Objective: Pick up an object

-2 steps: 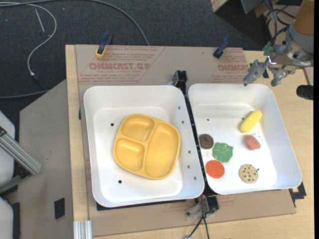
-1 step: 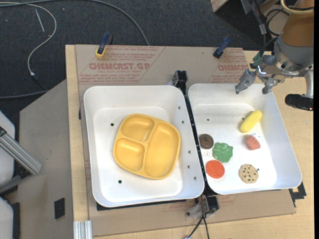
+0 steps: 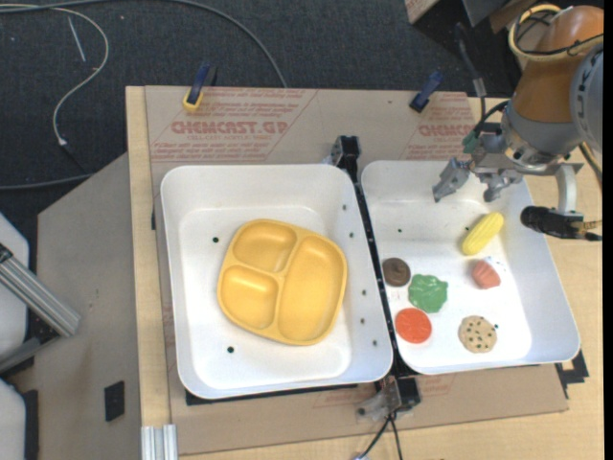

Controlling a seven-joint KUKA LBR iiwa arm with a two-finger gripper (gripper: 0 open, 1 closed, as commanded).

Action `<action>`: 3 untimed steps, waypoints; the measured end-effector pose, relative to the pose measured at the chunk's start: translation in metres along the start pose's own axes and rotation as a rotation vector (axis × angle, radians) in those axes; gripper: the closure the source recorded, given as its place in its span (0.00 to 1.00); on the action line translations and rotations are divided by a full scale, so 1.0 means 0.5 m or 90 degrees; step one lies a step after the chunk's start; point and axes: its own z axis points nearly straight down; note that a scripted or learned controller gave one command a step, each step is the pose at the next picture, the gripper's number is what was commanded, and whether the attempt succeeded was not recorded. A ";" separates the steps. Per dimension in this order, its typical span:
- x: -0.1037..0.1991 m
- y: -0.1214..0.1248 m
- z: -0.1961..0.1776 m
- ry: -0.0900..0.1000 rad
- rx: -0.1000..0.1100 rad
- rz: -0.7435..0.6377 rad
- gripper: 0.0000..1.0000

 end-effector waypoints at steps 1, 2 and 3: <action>-0.012 -0.012 0.091 0.000 0.000 0.001 0.00; -0.012 -0.010 0.066 0.000 -0.002 0.001 1.00; -0.020 -0.011 -0.021 -0.001 -0.004 0.001 1.00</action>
